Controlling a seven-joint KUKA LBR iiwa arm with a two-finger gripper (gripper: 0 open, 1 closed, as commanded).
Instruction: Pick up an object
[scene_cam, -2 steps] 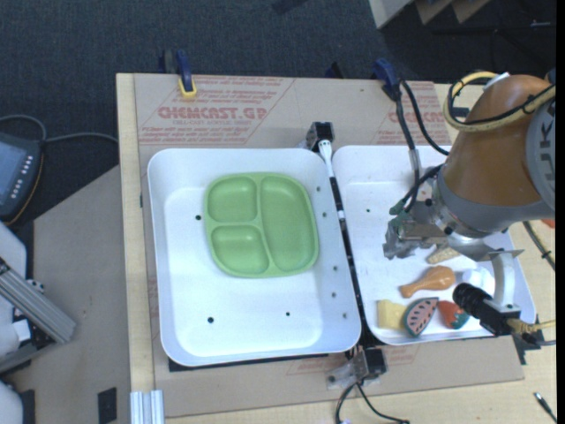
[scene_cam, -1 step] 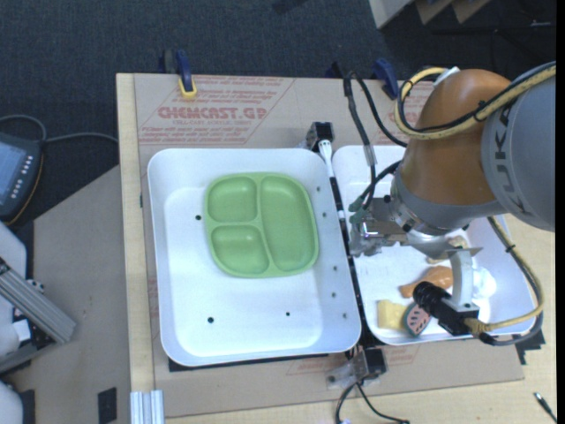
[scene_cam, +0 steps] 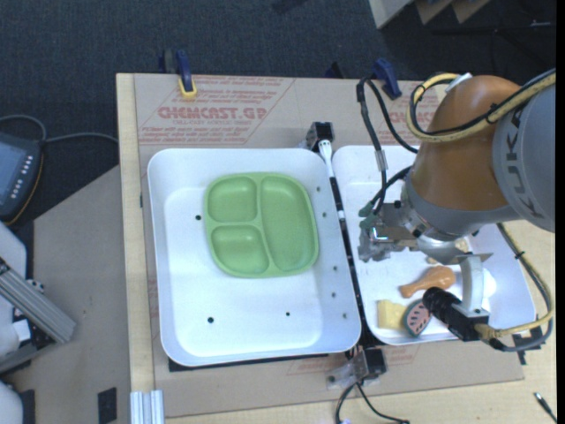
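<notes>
Three toys (scene_cam: 422,297) crowd my right bin (scene_cam: 521,276); end effector (scene_cam: 378,235) opening I cannot tell, so it may clip the wall.

Left of my orange band (scene_cam: 463,148), a pale green divided plate (scene_cam: 262,224) lies in a white bin (scene_cam: 177,263); below the band, a tan drumstick (scene_cam: 430,281) and a red, green-rimmed watermelon slice (scene_cam: 416,317).

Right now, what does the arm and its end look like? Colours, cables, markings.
The arm is grey with a rounded orange band above the wrist and part of a dark KUKA logo on the grey shell. Yellow and black cables loop around it. The gripper is a cluster of bare silver metal parts with dark fittings.
</notes>
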